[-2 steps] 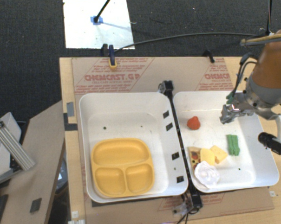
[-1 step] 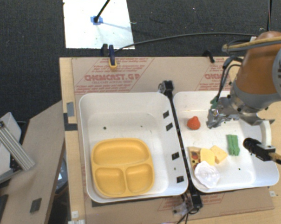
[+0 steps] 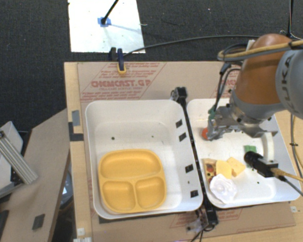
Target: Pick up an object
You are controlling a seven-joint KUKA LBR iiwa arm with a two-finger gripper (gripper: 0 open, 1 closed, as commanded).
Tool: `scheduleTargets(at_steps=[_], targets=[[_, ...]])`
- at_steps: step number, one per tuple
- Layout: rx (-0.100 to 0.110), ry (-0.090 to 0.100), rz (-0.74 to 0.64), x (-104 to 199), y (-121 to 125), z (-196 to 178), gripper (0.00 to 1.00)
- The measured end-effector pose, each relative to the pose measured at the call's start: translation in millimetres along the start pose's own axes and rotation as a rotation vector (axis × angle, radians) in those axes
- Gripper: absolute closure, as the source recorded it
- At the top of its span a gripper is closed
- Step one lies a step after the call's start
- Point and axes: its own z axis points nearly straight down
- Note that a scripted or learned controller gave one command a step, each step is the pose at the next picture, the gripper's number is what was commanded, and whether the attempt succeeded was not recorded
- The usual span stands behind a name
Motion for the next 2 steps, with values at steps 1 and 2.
scheduleTargets(at_steps=[1, 2], targets=[[0.0, 0.0, 0.0, 56.3, 6.7, 7.7, 1.0], [0.0, 0.0, 0.0, 109.7, 10.2, 7.9, 1.0]])
